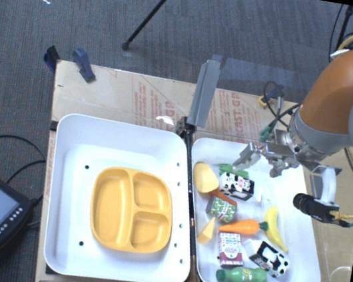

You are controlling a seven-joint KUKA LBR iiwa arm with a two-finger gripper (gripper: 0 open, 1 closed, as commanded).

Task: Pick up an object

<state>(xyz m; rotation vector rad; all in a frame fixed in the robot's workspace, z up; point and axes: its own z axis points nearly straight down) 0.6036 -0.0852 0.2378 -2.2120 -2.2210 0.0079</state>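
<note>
Tool (263, 156), fingers spread, unladen, over right bin's (312, 243) far edge, above toys.

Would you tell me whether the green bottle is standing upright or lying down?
Lying down: the green bottle rests on its side along the right bin's near edge.

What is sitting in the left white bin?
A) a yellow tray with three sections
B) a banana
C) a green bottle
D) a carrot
A: the yellow tray with three sections lies in the left bin; the banana, green bottle and carrot are all in the right bin.
</note>
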